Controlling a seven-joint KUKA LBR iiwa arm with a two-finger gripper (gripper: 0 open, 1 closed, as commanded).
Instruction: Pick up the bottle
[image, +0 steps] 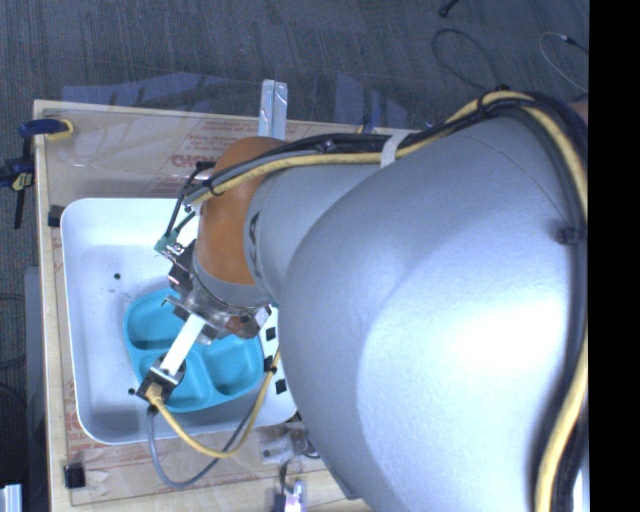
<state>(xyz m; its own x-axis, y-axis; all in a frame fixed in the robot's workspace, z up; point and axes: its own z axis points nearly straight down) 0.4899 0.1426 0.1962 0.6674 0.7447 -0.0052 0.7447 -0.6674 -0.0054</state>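
My gripper (196, 300) reaches down into the left white bin (90, 300), right over a blue divided dish (225, 370) that lies in the bin's near half. The orange band (230, 220) and the wrist sit directly above the gripper and cover its lower end. The grey arm (430, 300) hides the right side of this bin and everything to the right of it.
A black-and-white checked strip (270, 345) shows at the dish's right edge, beside the arm. A small dark speck (117, 277) lies on the bin floor at the left. The bench's wooden border (130, 140) runs round the bin, with a blue clamp (40, 128) at the far left corner.
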